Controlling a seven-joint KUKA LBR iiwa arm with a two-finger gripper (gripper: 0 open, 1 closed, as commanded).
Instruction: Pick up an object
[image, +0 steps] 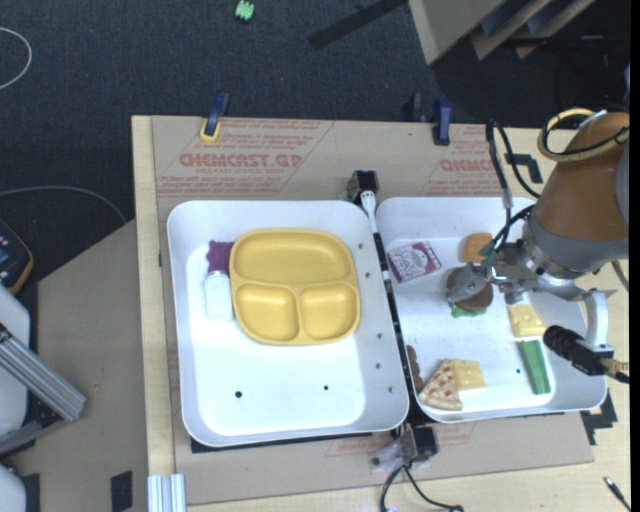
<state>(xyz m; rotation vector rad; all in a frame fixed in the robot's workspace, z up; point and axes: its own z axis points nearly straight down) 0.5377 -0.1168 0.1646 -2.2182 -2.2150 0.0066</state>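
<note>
The right bin (430, 215) holds several small objects: a pink-and-white packet (413, 260), an orange piece (477, 245), a yellow block (525, 320), a green stick (536, 366) and a pizza-slice toy (451, 384). My gripper (470, 290) hangs low over the middle of this bin, just right of the packet and below the orange piece. A bit of green (462, 311) peeks out under it. The arm's grey wrist and orange band (585, 195) cover the bin's right side.
The left bin (200, 380) carries a yellow divided tray (295, 284), with a purple item (218, 255) and a white bottle (217, 296) at its left edge. Clamps and cables sit on the cardboard bench around both bins.
</note>
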